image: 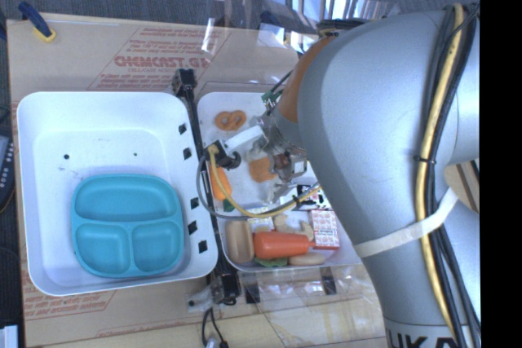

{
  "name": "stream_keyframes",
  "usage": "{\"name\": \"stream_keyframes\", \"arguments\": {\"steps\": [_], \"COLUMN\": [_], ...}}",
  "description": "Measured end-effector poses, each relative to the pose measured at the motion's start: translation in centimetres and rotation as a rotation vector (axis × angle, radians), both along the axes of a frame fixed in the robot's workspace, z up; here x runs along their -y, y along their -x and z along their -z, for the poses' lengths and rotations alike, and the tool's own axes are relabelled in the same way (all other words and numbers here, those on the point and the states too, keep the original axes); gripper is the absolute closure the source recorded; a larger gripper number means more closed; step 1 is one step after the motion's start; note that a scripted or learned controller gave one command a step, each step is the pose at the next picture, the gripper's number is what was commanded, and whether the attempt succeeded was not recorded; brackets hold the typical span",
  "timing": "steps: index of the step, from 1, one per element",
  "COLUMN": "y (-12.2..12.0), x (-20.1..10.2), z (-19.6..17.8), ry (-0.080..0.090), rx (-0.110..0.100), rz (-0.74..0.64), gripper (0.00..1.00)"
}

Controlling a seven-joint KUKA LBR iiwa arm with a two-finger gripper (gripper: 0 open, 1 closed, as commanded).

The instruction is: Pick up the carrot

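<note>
Lying near the right bin's (210, 108) front edge, the carrot (281, 244) is resting beside a small box (325, 229), claw (277, 163) hovering mid-bin, its grip impossible to tell, teal tray (126, 226) sitting left.

Bins (33, 175): smooth white plastic. Teal divided tray (126, 226): glossy plastic. Surface (106, 53): matt brown cardboard-like sheet, red print. Arm (383, 143): smooth grey satin shell. Carrot (280, 244): smooth, slightly glossy orange.

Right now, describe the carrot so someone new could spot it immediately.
Look in the right bin, the one the arm reaches into, along its left wall. The carrot lies there lengthwise, slim and orange with a green end, unlike the fatter red-orange piece at the bin's near end.
</note>
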State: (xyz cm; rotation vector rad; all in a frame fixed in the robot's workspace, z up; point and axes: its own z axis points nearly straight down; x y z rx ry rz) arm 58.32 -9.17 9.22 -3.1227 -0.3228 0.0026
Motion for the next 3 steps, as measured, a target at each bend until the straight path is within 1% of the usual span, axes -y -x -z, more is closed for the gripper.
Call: {"name": "stream_keyframes", "arguments": {"steps": [1,2,3], "y": [0.1,0.1,3.0], "x": [-0.2,-0.3,-15.3], "z": [-0.9,-1.7,-10.1], "ry": [-0.005,-0.009,-0.006], "rx": [-0.006,-0.011,0.004], "rz": [-0.005,-0.01,-0.017], "gripper": [1.0,1.0,1.0]}}
